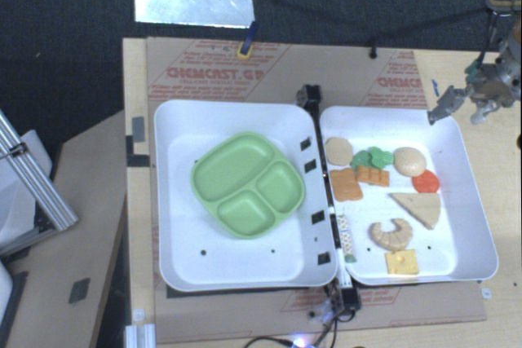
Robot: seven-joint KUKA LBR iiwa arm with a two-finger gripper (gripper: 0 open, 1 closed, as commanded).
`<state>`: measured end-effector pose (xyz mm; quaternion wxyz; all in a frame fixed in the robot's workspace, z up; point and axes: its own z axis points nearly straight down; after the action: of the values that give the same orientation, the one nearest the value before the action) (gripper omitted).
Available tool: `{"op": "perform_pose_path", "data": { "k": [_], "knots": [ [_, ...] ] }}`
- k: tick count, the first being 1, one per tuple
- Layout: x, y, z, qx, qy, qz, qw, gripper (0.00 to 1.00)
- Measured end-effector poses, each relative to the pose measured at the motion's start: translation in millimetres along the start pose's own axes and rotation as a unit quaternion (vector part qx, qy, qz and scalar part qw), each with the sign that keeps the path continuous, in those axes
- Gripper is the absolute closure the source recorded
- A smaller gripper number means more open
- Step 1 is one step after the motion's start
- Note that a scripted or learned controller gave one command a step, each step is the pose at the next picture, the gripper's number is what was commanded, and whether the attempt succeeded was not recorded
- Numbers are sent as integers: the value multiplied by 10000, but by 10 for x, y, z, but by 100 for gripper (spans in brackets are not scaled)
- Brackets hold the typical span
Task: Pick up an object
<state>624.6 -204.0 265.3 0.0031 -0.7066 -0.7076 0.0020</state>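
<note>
Cheese, a yellow square slice (401,262), is seen nearest the camera, at the front edge of the right bin (477,257), with a curled croissant (393,233) just behind it and a pale wedge of bread (419,209) behind that. Further back in the right bin a red piece (426,182), an orange waffle (346,184), a small orange cracker (373,175), a green leafy piece (373,156) and two round buns (338,150) are crowded together, several touching or nearly so. To the left of the right bin, a green divided plate (248,185) is held in the left bin (175,257). The gripper (458,104) is seen above the far right corner of the right bin, apart from every item, with nothing between its fingers, which appear parted to a moderate width. No object has yet been picked. Trouble could be expected from the crowding: a descent into the far cluster could catch two pieces at once or push one aside. Flat pieces such as the cheese and the cracker could be missed, since little height is offered for the fingers to close on, and a descent close to the bin wall could be blocked by the rim.
</note>
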Motion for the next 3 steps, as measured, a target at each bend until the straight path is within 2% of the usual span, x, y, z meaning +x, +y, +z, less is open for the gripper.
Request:
{"op": "perform_pose_path", "data": {
  "k": [1,3],
  "knots": [
    [4,19,-56,-46,-11,-11,10000,0],
    [43,40,1202,-20,-3,-2,10000,0]
  ]
}}
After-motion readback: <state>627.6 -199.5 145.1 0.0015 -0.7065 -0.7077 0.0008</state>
